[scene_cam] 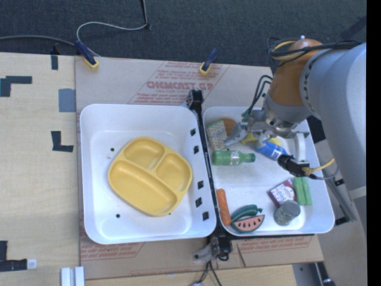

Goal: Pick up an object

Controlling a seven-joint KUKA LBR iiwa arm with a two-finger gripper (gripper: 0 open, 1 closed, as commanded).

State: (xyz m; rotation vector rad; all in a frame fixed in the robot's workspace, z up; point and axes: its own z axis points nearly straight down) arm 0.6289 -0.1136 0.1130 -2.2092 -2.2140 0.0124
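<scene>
Fingers (243, 130), spread or pinched I cannot tell, hover near the right bin's (324, 216) crowded back edge above the green bottle (233, 157).

Gripper (245, 130) hovers above green bottle (233, 157).

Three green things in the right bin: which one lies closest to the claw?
The green bottle, lying on its side just below the claw. The green block and the watermelon slice lie farther off, toward the bin's near edge.
</scene>
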